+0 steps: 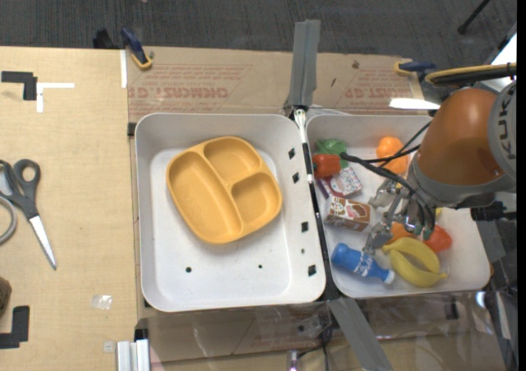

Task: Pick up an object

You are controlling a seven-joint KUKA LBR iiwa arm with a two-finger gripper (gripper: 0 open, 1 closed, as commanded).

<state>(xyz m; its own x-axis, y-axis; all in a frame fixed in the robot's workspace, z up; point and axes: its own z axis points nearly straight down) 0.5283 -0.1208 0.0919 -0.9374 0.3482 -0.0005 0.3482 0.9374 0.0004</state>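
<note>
While nothing sits between its fingers yet, my gripper (pixel 380 234) hangs low in the right bin (pixel 472 279) with its jaws apart, so the pick is not yet made. Nearest lies the blue bottle (pixel 359 263), just below; the banana (pixel 415 261) is just beside.

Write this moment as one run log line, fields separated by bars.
gripper low in right bin | above blue bottle, beside banana | nothing seen held | yellow divided plate in left bin

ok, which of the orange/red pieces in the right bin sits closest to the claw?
The orange-red piece at the right, just above the banana, beside the claw. The orange ball and red piece lie farther up.
</note>
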